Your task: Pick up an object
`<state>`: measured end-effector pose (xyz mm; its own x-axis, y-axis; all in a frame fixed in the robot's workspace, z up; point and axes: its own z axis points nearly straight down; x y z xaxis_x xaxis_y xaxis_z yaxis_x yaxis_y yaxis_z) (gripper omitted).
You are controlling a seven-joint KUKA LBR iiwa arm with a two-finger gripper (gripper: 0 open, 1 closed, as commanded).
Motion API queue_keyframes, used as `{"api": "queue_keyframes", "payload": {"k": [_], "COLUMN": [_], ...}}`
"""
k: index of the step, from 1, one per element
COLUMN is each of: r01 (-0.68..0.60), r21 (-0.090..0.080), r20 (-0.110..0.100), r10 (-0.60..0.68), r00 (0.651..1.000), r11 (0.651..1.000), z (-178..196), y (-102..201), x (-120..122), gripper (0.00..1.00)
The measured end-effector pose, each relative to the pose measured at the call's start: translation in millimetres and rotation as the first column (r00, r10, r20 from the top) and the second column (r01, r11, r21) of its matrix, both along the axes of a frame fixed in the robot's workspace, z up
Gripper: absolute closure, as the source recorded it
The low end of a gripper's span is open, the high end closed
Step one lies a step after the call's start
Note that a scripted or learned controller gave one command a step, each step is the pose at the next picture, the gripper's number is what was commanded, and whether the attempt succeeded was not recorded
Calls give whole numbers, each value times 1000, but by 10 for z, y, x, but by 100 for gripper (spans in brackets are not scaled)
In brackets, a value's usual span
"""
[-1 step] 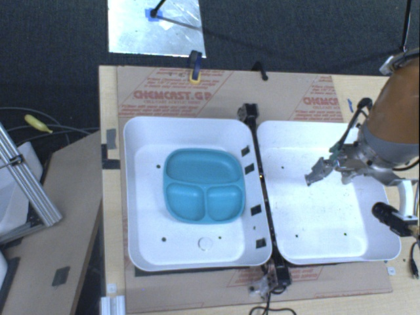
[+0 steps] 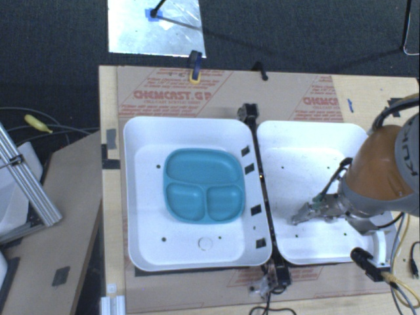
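Two bins: white, side by side on the bench (image 2: 216, 87).
Left bin (image 2: 141, 176): blue divided plate (image 2: 202, 184) lying flat near its middle (three compartments up).
Right bin (image 2: 308, 143): gripper (image 2: 296, 218) low over its floor, arm (image 2: 377, 166) in from the right.
Jaws: too small and blurred, cannot tell.

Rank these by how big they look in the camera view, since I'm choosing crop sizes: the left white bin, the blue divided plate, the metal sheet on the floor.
1. left white bin
2. metal sheet
3. blue divided plate, roughly alike with the sheet, which lies farther away, so unsure.
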<state>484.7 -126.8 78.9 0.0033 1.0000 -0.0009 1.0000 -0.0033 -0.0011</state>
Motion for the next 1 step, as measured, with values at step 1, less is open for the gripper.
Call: {"api": "queue_keyframes", "payload": {"k": [1], "r01": [-9], "r21": [2], "r20": [1], "r10": [9], "r00": [1000], "r11": [1000], "z": [52], "y": [393], "x": [23], "gripper": [0]}}
